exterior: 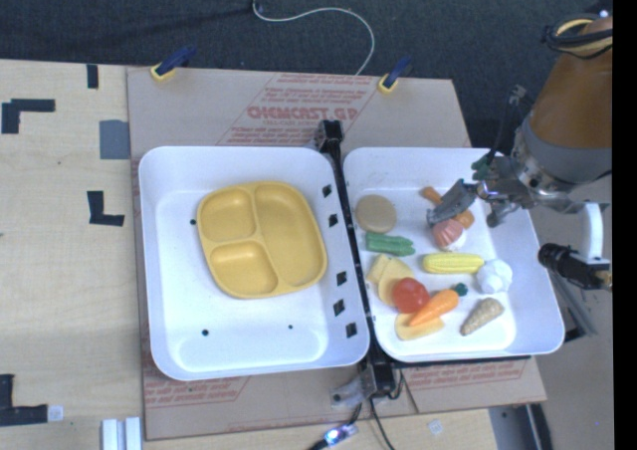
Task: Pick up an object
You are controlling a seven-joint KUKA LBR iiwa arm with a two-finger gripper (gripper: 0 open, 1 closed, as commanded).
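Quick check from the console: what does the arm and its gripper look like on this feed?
The arm is bulky and rounded: a broad orange band sits above a grey wrist section. The gripper is dark grey with slim fingers and a small green patch near its base. A white and black fitting juts beside the wrist.

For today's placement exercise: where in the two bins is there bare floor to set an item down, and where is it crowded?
Free: the left bin floor below and left of the yellow tray; the right bin's upper-left corner above the brown disc. Crowded: the right bin's middle, around corn, tomato, carrot and gripper.

Probably a robotics lab: clamped cardboard (299, 114) under bins (164, 239), taped bench (60, 239).
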